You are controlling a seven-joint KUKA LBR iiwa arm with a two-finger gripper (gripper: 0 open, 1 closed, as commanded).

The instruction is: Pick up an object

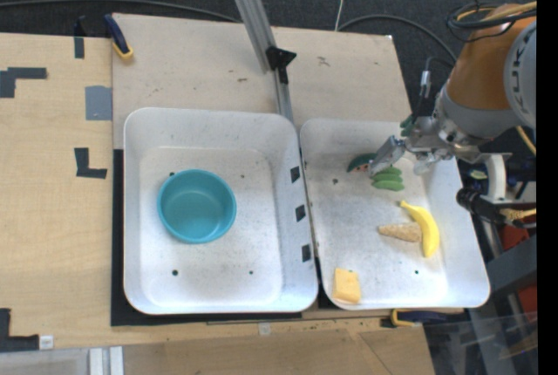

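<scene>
1. The pincer (386,160) hung low over the right bin (462,286), toward its 12 o'clock end, the grey arm (488,94) reaching in from 3 o'clock. Its tip sat just above a small green object (388,181), probably because that piece was the chosen target.
2. Whether the pincer's jaws stood apart or together could not be told; they were too small and blurred against the bin floor. Nothing was visibly clamped between them.
3. The green object lay on the bin floor, lumpy and rounded, like a soft toy vegetable. A darker green bit (360,162) lay just beside it at 10 o'clock, near the pincer tip.
4. Toward 5 o'clock of the green object lay a yellow banana (425,228), curved and smooth, looking like plastic. Just beside it at 9 o'clock lay a pale tan piece (400,231), rough-looking and elongated.
5. A yellow block (347,285), cheese-like and blunt-edged, rested in the bin's 7 o'clock corner, well apart from the rest.
6. The left bin (144,146) held a teal bowl (197,206), round, smooth and upright.
7. Both bins were shallow, white, speckled with dark marks, and sat side by side on the wooden bench (44,190).
</scene>
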